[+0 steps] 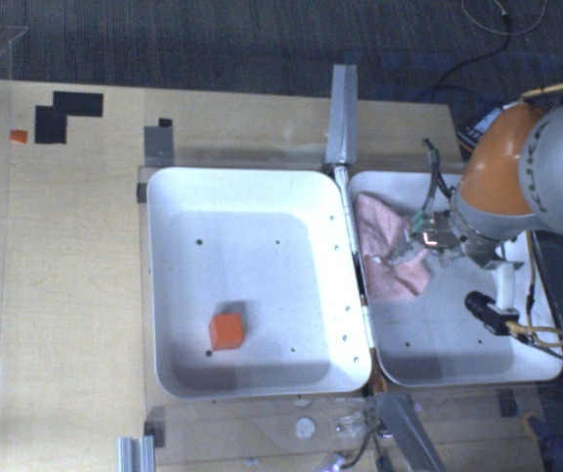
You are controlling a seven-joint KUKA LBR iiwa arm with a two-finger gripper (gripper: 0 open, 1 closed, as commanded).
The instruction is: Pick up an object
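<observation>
A crumpled pink cloth (384,236) lies in the right bin (458,357), against its left wall. My gripper (411,247) is down at the cloth's right edge, on or just above its folds. The grey arm with its orange band (502,170) reaches in from the right over that bin. In the left bin (193,205), a small orange cube (227,331) rests near the front, far from the gripper.
A grey metal post (342,116) stands behind the gap between the two bins. Black cables (502,321) hang off the wrist over the right bin's right side. Black patches (63,114) and a small orange mark (18,137) sit on the bench at the far left.
</observation>
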